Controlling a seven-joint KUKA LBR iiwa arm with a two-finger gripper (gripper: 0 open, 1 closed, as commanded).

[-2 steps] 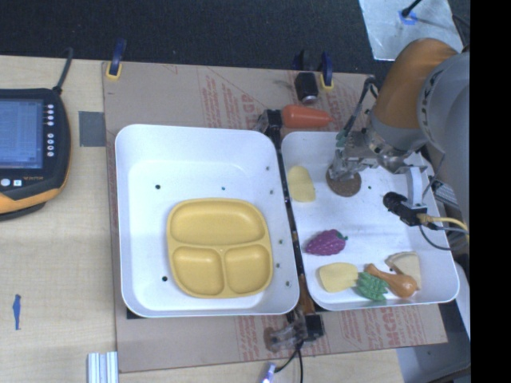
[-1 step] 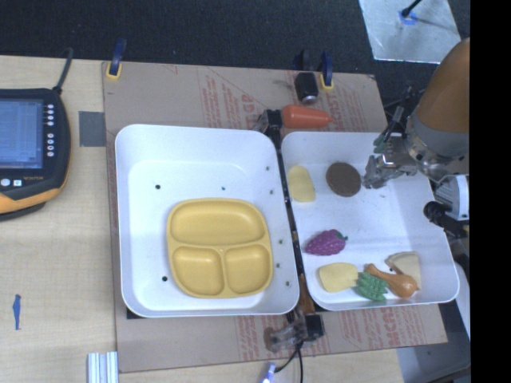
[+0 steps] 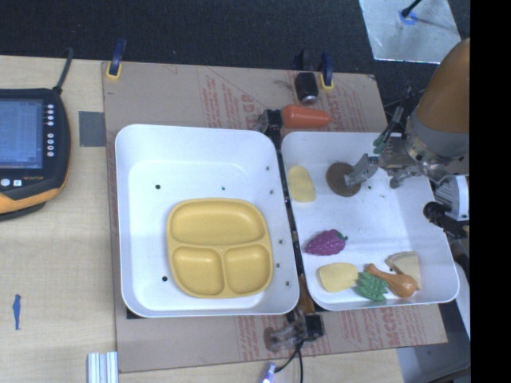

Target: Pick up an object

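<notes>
The arm [image 3: 443, 94] comes in from the right of the frame and leans over the upper part of the right bin [image 3: 431, 238]; its pincer [image 3: 382, 166] hangs low near the bin floor, with metal parts spread to both sides, but whether the fingers are apart or together I cannot tell from this slanted look.

Just left of the pincer lies a brown round piece [image 3: 344, 179]; it is so near that it seems to touch one finger part, yet nothing shows it between the fingers, so I would not say it is held; my judgement is that this is the thing aimed at, because the pincer stands lowest and closest there.

The other toys are scattered in the same bin, probably so that each can be reached alone: a pale yellow piece [image 3: 301, 183] at the bin's left wall; a purple grape bunch [image 3: 325, 242] in the middle; a yellow block [image 3: 338, 277], a green piece [image 3: 370, 287], a drumstick [image 3: 393, 278] and a bread slice [image 3: 406, 262] crowded along the lower edge.

The left bin [image 3: 144, 214] carries a yellow divided tray [image 3: 219, 246]; an orange carrot [image 3: 305, 117] rests on the counter [image 3: 48, 294] above the bins; a control tablet [image 3: 28, 150] sits at the far left.
</notes>
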